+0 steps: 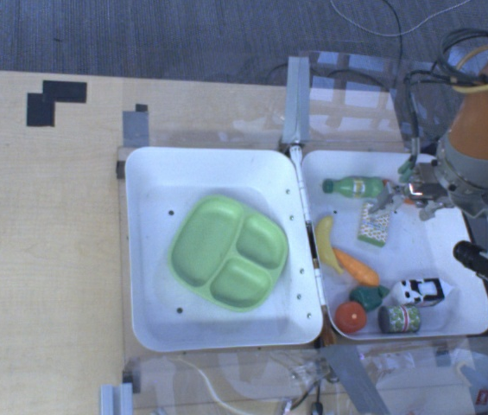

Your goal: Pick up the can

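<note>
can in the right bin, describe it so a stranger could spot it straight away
Go to the right bin and its near edge. The can lies on its side there, right of the tomato and just below the black-and-white cow toy. It alone is a grey cylinder with a green label.

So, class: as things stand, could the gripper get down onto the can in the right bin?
Probably yes. The can lies uncovered near the bin's front edge, though the tomato and cow toy crowd it. The gripper sits toward the back.

Bright, even overhead light; soft shadows inside the white bins, mild glare on their floors, slightly soft focus
</note>
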Available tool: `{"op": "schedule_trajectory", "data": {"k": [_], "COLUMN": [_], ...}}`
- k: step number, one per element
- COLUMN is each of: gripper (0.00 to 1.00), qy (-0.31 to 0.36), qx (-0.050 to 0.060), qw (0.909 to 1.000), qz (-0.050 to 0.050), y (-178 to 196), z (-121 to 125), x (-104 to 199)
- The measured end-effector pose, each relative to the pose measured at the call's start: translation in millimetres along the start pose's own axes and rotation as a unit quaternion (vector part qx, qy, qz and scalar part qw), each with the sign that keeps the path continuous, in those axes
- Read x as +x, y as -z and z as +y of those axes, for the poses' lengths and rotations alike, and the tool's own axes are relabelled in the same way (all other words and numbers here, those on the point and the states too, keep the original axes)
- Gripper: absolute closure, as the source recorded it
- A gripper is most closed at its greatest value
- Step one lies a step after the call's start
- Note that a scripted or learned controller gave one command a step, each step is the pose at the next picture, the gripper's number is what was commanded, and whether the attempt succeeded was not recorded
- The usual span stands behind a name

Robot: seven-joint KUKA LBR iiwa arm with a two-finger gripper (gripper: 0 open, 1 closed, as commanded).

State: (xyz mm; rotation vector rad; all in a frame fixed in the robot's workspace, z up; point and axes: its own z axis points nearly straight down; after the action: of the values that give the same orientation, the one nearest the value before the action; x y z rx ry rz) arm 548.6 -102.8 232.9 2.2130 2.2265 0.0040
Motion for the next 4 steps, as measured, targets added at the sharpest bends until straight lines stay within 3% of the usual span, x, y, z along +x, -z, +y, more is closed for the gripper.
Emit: {"op": "schedule_trajectory", "data": {"k": [1,2,3,4], "gripper": [0.0,0.0,0.0,0.0], "qy": [0.058,0.064,0.101,0.074], "qx": [0.0,-0.001,-0.003,-0.001], "qw": [0.9983,0.998,0.9949,0.9973], "qz": [0.0,-0.001,0.0,-0.001], "y": [-76.2,-144.0,-45.6,-85.5], "z": [97.4,83.5,100.9,106.2], "x": [4.4,-16.9,39.3,-27.9]}}
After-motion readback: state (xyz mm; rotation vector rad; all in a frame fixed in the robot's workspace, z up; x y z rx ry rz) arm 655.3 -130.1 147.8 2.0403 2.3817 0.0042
